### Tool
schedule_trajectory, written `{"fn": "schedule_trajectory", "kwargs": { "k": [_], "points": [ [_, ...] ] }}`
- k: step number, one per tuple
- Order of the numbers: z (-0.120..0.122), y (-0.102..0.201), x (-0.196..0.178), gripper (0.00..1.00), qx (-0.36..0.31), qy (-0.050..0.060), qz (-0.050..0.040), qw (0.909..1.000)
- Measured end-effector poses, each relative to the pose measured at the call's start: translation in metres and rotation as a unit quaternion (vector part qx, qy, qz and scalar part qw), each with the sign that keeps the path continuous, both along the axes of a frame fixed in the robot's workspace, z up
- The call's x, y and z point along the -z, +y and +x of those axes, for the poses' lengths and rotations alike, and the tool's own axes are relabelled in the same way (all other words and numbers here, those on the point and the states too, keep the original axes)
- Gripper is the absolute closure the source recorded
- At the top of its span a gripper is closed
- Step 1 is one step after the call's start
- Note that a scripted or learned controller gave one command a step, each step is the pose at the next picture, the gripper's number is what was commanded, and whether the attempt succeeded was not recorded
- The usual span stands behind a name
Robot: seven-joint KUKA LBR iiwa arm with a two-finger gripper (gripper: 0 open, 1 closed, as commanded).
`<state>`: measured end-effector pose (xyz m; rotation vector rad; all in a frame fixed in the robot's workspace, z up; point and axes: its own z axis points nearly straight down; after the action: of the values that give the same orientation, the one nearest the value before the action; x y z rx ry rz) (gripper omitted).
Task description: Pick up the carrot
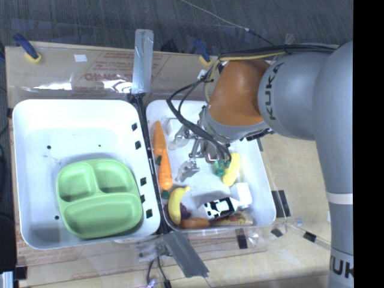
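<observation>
The right bin (259, 161) is being crowded: the carrot (161, 155) is lying along its left wall, hemmed by the divider (144, 143) on one side and bananas (175, 201) below. The gripper (201, 155) is occupying the bin's middle. Open floor is being left around the green tray (99, 198) in the left bin (36, 125).

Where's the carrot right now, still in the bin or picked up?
In the bin. The carrot lies lengthwise along the left wall of the right bin; the gripper sits beside it, apart.
</observation>
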<state>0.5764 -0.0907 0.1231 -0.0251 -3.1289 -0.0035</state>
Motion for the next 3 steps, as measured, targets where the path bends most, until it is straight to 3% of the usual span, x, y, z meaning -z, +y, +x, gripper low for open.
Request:
{"fn": "schedule_trajectory", "kwargs": {
  "k": [1,2,3],
  "points": [
    [-0.033,-0.005,0.032,0.0,0.025,-0.006,-0.0011,0.9997],
    [-0.031,-0.003,0.02,1.0,0.021,-0.008,-0.0015,0.9997],
    [-0.095,0.081,-0.073,1.0,-0.001,-0.011,-0.0004,0.9999]
  ]
}}
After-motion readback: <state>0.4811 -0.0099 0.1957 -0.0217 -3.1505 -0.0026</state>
